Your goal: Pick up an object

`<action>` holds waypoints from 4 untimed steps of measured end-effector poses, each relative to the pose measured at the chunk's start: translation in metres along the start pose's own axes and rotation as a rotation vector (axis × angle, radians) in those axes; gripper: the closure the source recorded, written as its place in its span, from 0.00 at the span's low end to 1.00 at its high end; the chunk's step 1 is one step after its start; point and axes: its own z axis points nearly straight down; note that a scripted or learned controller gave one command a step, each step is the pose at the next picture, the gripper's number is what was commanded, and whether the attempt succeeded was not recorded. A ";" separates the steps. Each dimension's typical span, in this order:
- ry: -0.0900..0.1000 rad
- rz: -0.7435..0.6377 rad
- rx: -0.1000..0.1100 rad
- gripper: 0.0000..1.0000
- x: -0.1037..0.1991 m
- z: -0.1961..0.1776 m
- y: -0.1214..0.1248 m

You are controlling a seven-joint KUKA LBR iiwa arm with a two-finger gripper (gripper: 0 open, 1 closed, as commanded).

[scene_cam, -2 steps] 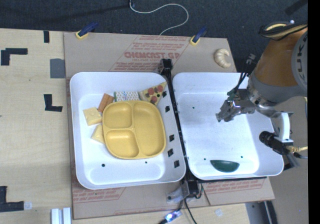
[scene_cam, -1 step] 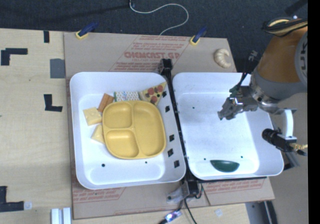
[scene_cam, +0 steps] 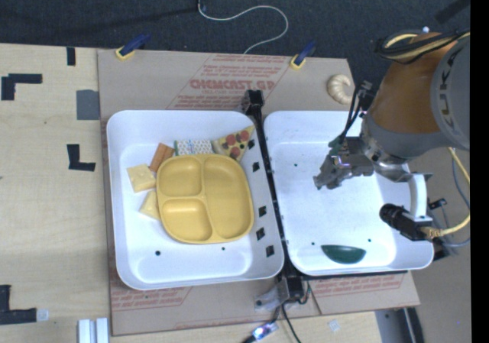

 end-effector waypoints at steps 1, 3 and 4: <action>0.000 -0.002 0.000 1.00 0.064 0.003 -0.011; -0.002 0.005 0.001 1.00 0.115 0.009 -0.027; -0.002 0.002 0.000 1.00 0.127 0.012 -0.017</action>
